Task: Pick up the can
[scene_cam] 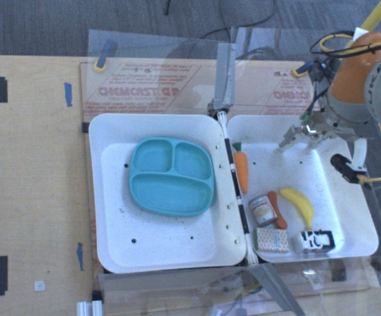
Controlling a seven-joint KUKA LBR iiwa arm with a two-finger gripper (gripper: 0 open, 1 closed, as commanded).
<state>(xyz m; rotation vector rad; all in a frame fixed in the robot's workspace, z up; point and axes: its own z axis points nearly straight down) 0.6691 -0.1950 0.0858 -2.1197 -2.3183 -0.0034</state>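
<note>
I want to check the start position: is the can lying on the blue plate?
No. The can lies in the right bin between carrot and banana, while the blue plate sits in the left bin.

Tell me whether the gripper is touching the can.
Apart. The camera view shows the gripper near the right bin's far edge, with bare bin floor between it and the can lower down.

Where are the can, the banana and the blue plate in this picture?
can (262,210): camera view, on its labelled side.
banana (298,204): camera view, mid-length of the yellow peel.
blue plate (172,200): camera view, floor of its largest compartment.
</note>
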